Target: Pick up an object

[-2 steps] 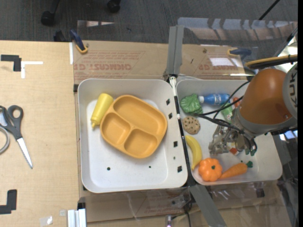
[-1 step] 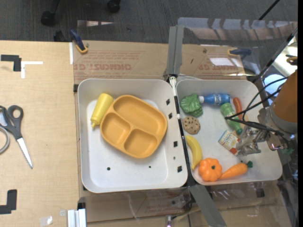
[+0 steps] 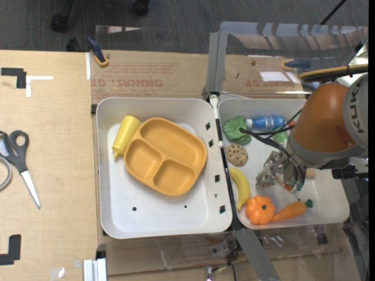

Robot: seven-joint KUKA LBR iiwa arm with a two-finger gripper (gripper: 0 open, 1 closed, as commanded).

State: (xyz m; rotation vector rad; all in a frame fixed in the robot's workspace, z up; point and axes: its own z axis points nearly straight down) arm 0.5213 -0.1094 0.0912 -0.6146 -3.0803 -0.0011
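Observation:
My gripper (image 3: 274,174) hangs low in the right bin (image 3: 328,215), under the orange wrist band (image 3: 325,119). It sits just above and right of the banana (image 3: 239,186) and over the orange pumpkin (image 3: 260,209) and the carrot (image 3: 290,211). A brown cookie (image 3: 237,154) lies to its left. Behind it are a green leafy toy (image 3: 235,127) and a blue-and-white bottle (image 3: 265,122). A small red and green item (image 3: 295,184) peeks out beside the gripper, partly hidden by it.
The left bin (image 3: 117,215) holds a yellow divided plate (image 3: 162,155) and a yellow squeeze bottle (image 3: 125,134) at its upper left. Scissors (image 3: 20,163) lie on the wooden bench far left. A metal divider (image 3: 215,69) rises behind the bins.

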